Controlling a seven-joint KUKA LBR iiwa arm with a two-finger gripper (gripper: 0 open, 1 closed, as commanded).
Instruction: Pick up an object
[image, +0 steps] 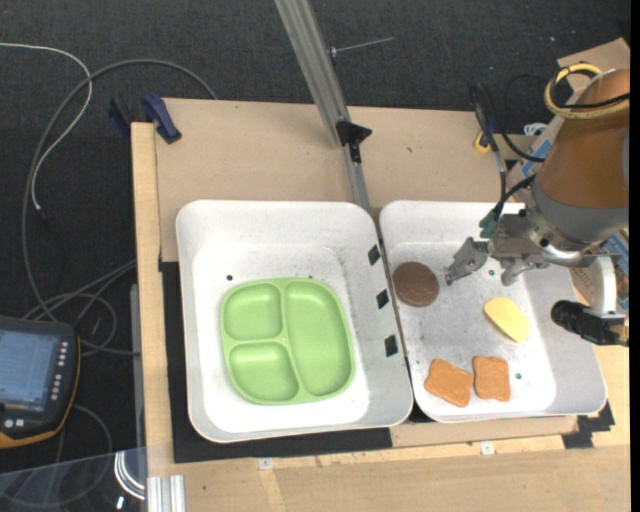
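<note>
Lying in the right bin (440, 222), four small food pieces make up the candidates for picking: a brown round patty (415, 284) near the bin's left wall, a yellow wedge (508, 319) toward the middle right, and two orange pieces at the front, one squarish (449, 383) and one more upright (491, 378), just beside each other. The gripper (488, 266) hangs over the rear middle of this bin, between the patty and the yellow wedge and a little behind both; its grey fingers (463, 264) stand apart and nothing sits between them. Above it the arm's wrist (560, 225) and orange band (590, 140) come in from the right.

The left bin (200, 240) holds a green tray (288, 339) with three compartments, lying flat near its centre. Both bins rest side by side on a wooden bench (250, 150). A slanted metal pole (320, 70) crosses the bench from the rear toward the seam between the bins. On the dark floor to the left lie loose cables (60, 150) and a handheld control pendant (35, 375)
</note>
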